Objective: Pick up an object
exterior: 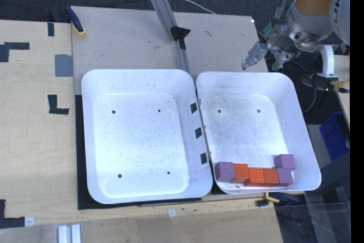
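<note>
Grey two-finger gripper [254,60] with fingers parted, holding nothing, above right white bin's [296,101] far rim, purple and orange blocks [256,172] well below it

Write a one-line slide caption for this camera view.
Grey-and-orange arm's tool hovers above the right bin, far from the purple and orange blocks along its near edge.

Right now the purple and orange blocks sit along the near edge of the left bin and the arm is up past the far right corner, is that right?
Not quite. The camera view shows the purple and orange blocks along the near edge of the right bin, not the left. The rest holds: the arm's gripper is beyond the far right corner.
</note>
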Action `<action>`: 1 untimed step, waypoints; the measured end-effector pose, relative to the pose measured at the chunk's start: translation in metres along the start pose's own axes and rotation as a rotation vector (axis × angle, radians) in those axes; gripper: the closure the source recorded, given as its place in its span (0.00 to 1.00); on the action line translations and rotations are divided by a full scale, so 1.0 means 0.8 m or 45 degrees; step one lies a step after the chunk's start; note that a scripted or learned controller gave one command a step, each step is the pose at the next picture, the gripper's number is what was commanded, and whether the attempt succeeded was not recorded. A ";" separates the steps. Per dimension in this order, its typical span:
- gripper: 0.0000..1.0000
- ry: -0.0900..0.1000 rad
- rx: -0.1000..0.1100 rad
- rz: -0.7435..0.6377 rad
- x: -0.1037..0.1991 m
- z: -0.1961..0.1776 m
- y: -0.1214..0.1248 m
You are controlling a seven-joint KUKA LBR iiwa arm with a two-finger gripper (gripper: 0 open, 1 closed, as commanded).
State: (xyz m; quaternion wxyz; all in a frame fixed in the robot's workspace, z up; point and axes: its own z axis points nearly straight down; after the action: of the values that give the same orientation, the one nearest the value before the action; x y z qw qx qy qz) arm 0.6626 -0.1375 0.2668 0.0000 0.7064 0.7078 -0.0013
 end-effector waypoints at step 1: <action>0.00 0.004 -0.001 0.002 0.022 -0.028 -0.081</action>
State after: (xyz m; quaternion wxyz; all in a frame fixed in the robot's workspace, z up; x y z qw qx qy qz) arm 0.5977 -0.1198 0.2893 -0.0007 0.7069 0.7073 0.0001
